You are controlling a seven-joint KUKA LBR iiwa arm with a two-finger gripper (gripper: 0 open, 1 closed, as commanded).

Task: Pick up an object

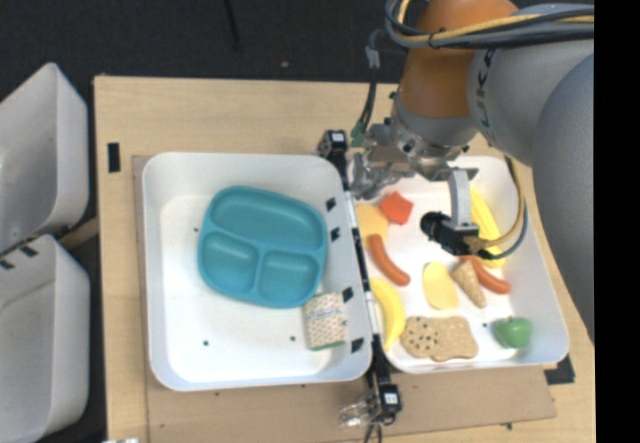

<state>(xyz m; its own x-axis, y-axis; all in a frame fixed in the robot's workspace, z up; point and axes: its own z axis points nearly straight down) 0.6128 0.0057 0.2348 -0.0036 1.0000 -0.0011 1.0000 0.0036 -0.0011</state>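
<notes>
- Camera view from above takes in a pale wooden worktop (230, 101) carrying two shallow white plastic bins side by side, the left bin (175, 351) and the right bin (535, 266).
- Reaching in from the right is the big grey arm with its orange band (450, 41), bent down over the upper left corner of the right bin.
- Its gripper (375, 176) hangs low by the wall between the bins, just above a small red-orange block (397, 208); I cannot tell how it is set, and nothing shows held in it.
- A teal plastic plate with three compartments (263, 246) lies flat in the left bin.
- A small speckled pale sponge-like square (325, 319) sits near that bin's lower right corner, just below the plate.
- Toy foods crowd the right bin: a yellow banana (388, 309) along the left wall, a red-orange sausage (388, 261) above it, and a speckled cookie-like biscuit (438, 338) at the front.
- A pale yellow wedge (440, 283) lies beside a tan cone (470, 281).
- A green round fruit (513, 332) rests in the lower right corner, well apart from the gripper.
</notes>
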